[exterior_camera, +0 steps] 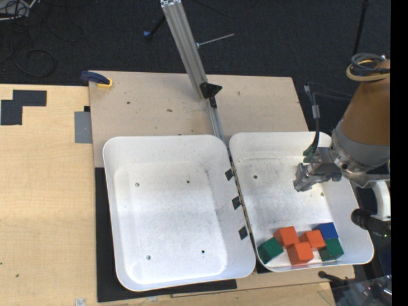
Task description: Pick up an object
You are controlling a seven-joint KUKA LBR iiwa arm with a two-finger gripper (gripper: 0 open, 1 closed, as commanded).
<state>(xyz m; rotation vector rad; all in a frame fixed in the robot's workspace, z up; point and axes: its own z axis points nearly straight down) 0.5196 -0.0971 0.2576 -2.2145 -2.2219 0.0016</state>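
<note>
Gripper (310, 177) first: it hangs over the right bin (271, 152), near the bin's right side and about halfway up it. It looks grey and a bit blurry. I cannot tell how it is set, and I see nothing caught in it. Behind it is the arm (366, 116), big and orange-brown, reaching in from the right.

Next come the things to pick up. They are blocks, and they all sit together in the bottom right corner of the right bin. Two orange blocks (299, 252) are in the middle of the pile, with one more orange block (287, 235) just above and to the left. One green block (270, 250) is on the left end. Another green block (331, 251) is on the right end, and a blue block (327, 230) sits just above it. They are packed close, and some look like they touch.

The left bin (127, 164) is the other white bin, right beside this one. A metal bar (186, 43) leans up from between the two bins.

The gripper is well apart from the blocks, so I think it has to move toward the corner and come down.

What could go wrong? Since the blocks are squeezed together, the gripper may bump one and push the others away. It may land on two blocks at once and grab none. The blocks are also close to the bin's wall, so the gripper could hit the rim. And a block held only by its edge could slip and fall back down.
</note>
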